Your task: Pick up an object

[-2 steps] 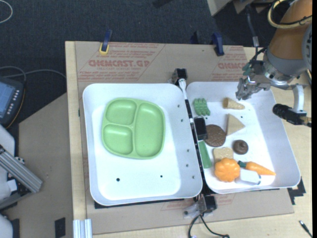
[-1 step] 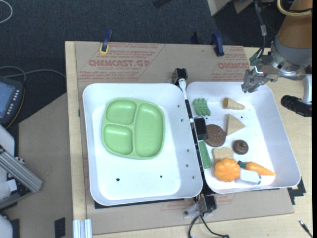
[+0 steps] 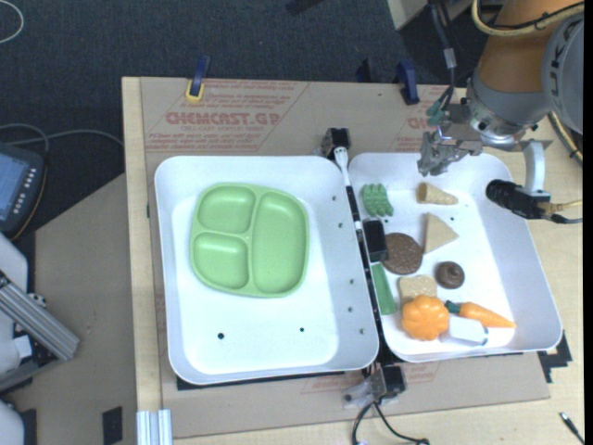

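Observation:
My gripper (image 3: pixel 434 162) hangs over the far edge of the right bin (image 3: pixel 528 248), a little above and left of a small tan wedge (image 3: pixel 435 194). Nothing shows between its fingers. Below in that bin lie a larger tan triangle (image 3: pixel 438 233), a green ridged piece (image 3: pixel 376 200), a brown round patty (image 3: pixel 402 252), a small dark brown donut (image 3: pixel 450 273), a beige block (image 3: pixel 417 287), an orange pumpkin-like toy (image 3: pixel 424 318) and a carrot (image 3: pixel 479 315). A long green strip (image 3: pixel 383 286) lies along the bin's left wall.
The left bin (image 3: pixel 185 323) holds a green divided plate (image 3: pixel 250 239). A black bar with clips (image 3: pixel 354 221) runs between the two bins. A white and blue small item (image 3: pixel 469 335) lies under the carrot. Cardboard (image 3: pixel 232 109) lines the bench behind.

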Controlling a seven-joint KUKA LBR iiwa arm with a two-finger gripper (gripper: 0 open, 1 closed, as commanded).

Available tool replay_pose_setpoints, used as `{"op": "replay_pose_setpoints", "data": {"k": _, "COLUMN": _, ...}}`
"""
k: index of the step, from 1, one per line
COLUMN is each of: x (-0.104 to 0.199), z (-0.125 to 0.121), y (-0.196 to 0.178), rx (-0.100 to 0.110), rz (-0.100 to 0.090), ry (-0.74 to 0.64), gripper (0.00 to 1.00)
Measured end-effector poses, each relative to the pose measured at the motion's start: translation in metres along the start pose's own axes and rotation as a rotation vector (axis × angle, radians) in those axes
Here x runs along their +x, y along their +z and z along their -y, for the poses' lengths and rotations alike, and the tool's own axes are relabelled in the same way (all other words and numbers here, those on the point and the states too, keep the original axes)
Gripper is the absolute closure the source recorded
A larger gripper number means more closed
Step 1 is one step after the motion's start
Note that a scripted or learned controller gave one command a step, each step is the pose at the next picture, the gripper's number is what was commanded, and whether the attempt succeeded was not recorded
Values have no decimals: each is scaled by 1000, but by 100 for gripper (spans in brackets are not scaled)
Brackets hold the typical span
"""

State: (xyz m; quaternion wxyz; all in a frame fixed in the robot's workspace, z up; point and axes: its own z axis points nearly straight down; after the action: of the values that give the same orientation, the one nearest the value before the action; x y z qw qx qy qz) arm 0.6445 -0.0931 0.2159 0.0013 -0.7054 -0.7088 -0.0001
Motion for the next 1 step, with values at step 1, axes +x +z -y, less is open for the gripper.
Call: {"op": "replay_pose_setpoints", "data": {"k": 1, "x": 13, "z": 1, "y": -20, "rx": -7, "rz": 3, "ry": 2, "gripper": 100}}
